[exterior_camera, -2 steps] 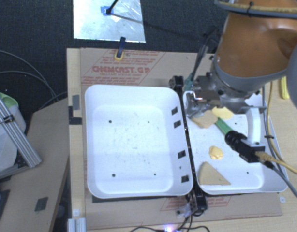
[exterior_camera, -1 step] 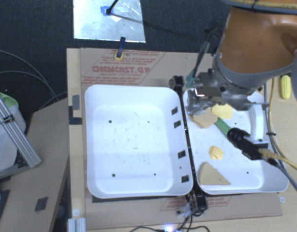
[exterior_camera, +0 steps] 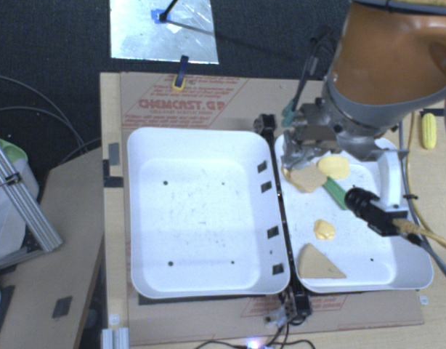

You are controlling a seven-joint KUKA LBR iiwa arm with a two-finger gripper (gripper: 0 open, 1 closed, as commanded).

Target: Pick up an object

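Note:
My gripper [exterior_camera: 298, 153] hangs low over the far left part of the right bin [exterior_camera: 404, 271]. Right under it lies a flat tan piece [exterior_camera: 305, 179], partly covered by the gripper. A rounded yellow object [exterior_camera: 334, 167] sits just to the right of that piece, touching a green stick [exterior_camera: 334, 193]. Closer to the front are a small yellow lump [exterior_camera: 324, 230] and a tan wedge [exterior_camera: 319, 262]. The arm's orange band hides the far right corner of the bin.
The left bin [exterior_camera: 201, 213] stands alongside, its wall meeting the right bin's at a black divider [exterior_camera: 278, 217]. Both rest on cardboard [exterior_camera: 187, 100]. A shiny metal sheet [exterior_camera: 163, 19] lies behind. A yellow corn-like item [exterior_camera: 428, 130] sits outside the bin at right.

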